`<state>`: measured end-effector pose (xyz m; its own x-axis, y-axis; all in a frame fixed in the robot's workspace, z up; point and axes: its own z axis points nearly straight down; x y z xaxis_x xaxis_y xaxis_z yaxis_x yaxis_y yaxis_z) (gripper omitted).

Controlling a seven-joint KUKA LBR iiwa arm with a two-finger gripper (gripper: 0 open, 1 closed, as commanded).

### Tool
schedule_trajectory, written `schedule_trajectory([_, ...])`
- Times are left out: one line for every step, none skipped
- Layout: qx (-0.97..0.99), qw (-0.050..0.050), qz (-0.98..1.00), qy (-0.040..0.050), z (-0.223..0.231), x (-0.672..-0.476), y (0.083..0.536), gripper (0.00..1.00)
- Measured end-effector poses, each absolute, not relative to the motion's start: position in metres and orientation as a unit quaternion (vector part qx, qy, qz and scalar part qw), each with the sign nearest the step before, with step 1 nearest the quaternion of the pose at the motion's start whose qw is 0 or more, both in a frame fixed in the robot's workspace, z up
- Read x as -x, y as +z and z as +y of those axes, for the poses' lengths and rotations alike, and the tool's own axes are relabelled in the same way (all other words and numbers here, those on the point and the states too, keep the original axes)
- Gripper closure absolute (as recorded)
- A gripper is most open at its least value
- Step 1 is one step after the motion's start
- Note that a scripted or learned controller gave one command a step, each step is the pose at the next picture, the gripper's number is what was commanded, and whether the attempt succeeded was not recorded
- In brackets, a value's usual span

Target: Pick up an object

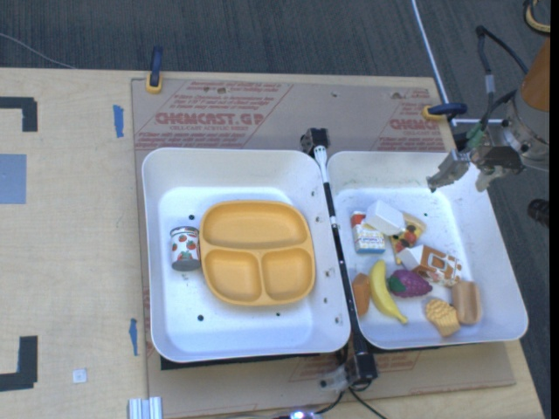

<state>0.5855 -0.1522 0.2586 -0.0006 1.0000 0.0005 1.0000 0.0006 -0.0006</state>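
Observation:
The right bin point(502, 260) holds a pile of toy food: a yellow banana point(384, 291), an orange carrot point(362, 294), purple grapes point(409, 283), a tan bread piece point(443, 316), a hot dog point(467, 301), a white block point(385, 216), a small carton point(368, 235) and a brown-and-white packet point(439, 264). My gripper point(457, 181) hangs over the bin's far right corner, above and to the right of the pile. Its fingers are spread open with nothing between them.
The left bin point(166, 312) holds a yellow divided plate point(258, 251) and a small printed can point(184, 248) beside it on the left. A black clamp point(314, 140) sits where the bins meet at the back. Blue clips point(155, 66) pin the board.

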Motion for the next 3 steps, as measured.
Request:
schedule_trajectory([0.707,0.001,-0.707,0.0006,-0.164,-0.597,0.115,0.0])
schedule_trajectory([0.707,-0.006,-0.707,-0.0031,-0.148,-0.56,0.089,0.0])
schedule_trajectory([0.708,-0.011,-0.706,-0.0026,-0.152,-0.561,0.101,1.0])
